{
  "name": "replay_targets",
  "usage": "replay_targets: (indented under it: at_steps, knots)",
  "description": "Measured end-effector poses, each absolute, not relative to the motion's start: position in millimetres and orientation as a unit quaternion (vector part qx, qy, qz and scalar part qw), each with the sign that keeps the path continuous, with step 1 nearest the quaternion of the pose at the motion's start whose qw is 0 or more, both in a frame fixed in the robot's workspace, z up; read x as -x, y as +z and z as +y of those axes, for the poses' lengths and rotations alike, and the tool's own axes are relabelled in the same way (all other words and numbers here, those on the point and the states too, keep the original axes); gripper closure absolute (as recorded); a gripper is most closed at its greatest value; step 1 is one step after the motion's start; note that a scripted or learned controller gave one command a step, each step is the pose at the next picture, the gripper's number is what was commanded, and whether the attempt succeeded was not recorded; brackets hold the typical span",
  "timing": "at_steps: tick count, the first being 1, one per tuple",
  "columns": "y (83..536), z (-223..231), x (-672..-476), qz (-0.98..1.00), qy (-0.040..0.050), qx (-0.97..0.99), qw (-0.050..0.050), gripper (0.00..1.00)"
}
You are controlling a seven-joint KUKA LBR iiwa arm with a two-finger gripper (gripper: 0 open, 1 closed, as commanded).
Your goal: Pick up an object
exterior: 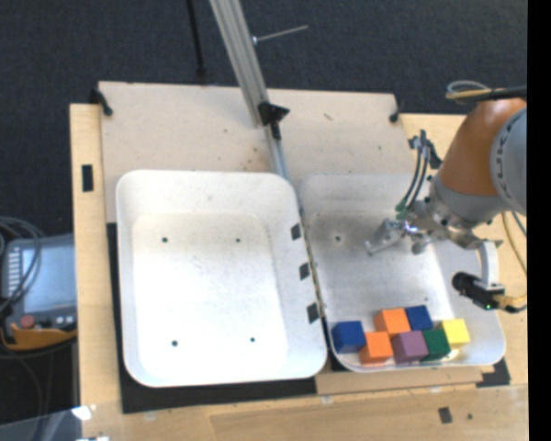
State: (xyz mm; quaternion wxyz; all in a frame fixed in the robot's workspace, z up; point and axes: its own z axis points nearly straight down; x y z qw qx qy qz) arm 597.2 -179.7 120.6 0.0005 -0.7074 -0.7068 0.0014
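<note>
Several coloured blocks cluster at the near end of the right bin (367,283): a blue block (348,335), an orange block (394,321), a second blue one (419,317), a yellow block (455,331), another orange block (377,345), a purple block (410,345) and a green block (436,343). My gripper (380,242) hangs over the middle of the right bin, well behind the blocks and apart from them. Nothing shows in it.
The left bin (211,274) lies beside the right one, their rims meeting near the centre. A slanted aluminium pole (243,53) rises from behind the bins. A cable and a black fitting (477,290) hang off the wrist at the right bin's edge.
</note>
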Motion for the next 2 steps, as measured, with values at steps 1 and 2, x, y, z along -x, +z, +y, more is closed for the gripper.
replay_targets:
  at_steps: [1, 2]
  knots:
    - [97.1, -181.1, -597.9, -0.706, 0.0006, 0.709, -0.001, 0.0]
    - [109.7, -182.2, -599.0, -0.704, -0.0011, 0.71, -0.003, 1.0]
